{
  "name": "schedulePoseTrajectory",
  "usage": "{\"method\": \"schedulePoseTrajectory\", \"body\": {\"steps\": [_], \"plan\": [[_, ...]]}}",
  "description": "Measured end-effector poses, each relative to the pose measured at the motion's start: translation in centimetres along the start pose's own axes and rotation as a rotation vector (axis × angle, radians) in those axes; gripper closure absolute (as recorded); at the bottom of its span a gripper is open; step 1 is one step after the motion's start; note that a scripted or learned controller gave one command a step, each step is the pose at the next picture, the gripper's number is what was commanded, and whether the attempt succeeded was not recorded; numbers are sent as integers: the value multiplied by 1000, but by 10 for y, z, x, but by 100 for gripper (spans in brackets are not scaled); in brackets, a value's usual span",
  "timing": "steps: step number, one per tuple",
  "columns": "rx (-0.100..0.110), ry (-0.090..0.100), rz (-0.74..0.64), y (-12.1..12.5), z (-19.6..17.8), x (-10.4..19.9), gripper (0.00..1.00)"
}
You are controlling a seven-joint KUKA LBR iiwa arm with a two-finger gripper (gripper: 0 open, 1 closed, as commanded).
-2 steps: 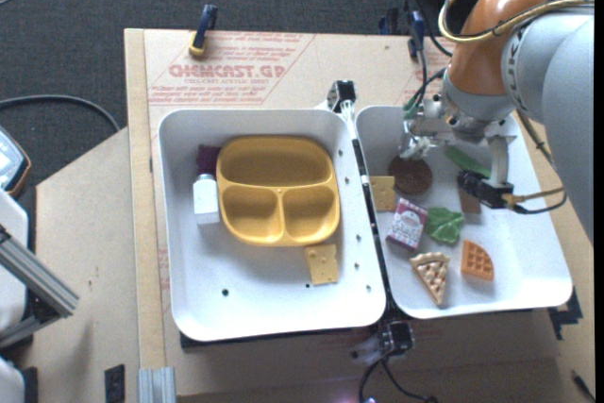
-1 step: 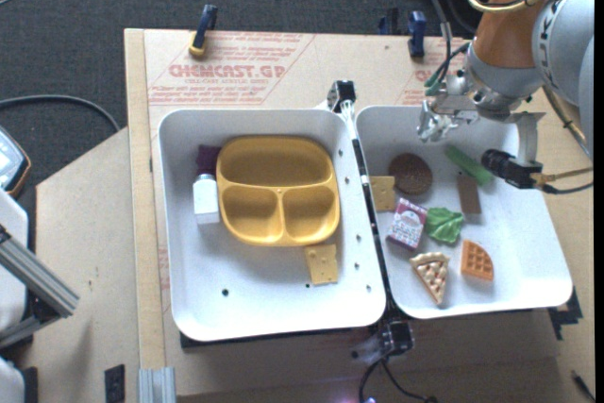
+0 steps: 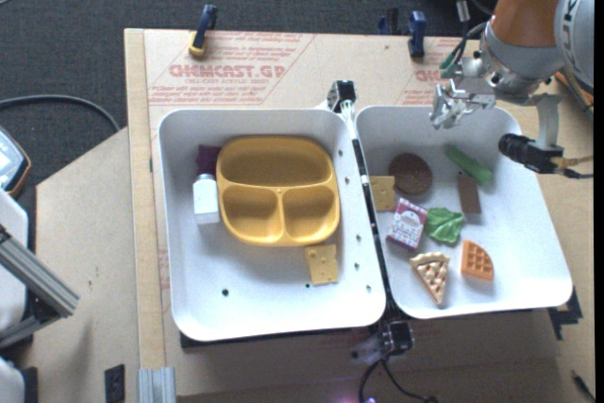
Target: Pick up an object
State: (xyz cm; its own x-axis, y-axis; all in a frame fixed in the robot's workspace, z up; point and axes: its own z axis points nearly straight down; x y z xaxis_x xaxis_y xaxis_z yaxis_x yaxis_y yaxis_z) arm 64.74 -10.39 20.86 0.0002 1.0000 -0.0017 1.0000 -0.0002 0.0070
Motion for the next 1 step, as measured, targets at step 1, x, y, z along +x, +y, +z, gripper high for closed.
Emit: {"method": "schedulePoseTrajectory", "body": {"steps": [1], "plan": [[2,0,-1,1,-18,0,100]]}}
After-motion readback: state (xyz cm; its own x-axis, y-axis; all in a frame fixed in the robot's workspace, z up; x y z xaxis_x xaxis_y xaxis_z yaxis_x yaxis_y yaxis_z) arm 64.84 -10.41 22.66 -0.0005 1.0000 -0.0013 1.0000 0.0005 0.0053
